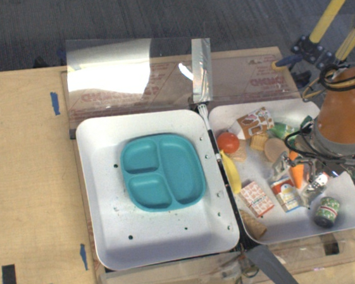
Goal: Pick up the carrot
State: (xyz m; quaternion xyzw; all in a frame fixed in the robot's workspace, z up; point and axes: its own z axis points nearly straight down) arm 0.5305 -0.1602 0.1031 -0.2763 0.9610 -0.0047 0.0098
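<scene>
Left bin (99, 179): a divided tray (163, 171) is set in its middle.
Right bin (354, 213): tomato (228, 142) and banana (232, 173) are placed along its left wall; carrot (298, 174) lies near the middle; can (326, 211) sits at the front right.

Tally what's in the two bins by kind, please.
Left bin:
Teal tray: 1

Right bin:
Tomato: 1
Banana: 1
Carrot: 1
Printed boxes: 3
Can: 1
Unclear small items: about 4

Total: about 12
</scene>
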